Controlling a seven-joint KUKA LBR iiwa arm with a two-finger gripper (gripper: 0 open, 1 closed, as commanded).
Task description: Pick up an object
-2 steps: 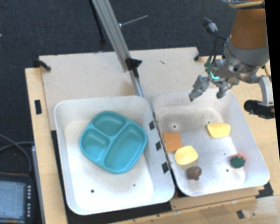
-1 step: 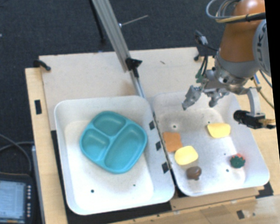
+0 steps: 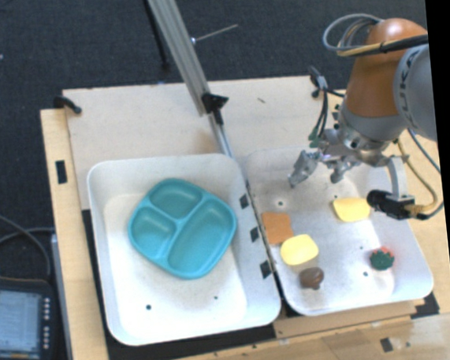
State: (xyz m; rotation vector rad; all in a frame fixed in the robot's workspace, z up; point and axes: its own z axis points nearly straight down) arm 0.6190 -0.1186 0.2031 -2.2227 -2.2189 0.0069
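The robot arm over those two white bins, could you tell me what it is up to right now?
The arm's gripper hangs open over the right bin, holding nothing. Below it lie an orange square, two yellow pieces, a brown lump and a small green-and-red item. The left bin holds a teal divided plate.

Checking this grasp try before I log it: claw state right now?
Claw: open, holding nothing, poised over the upper part of the right bin, apart from the yellow block.

dark carpet floor [image 3: 53, 41] around a pale wooden bench [image 3: 132, 121]
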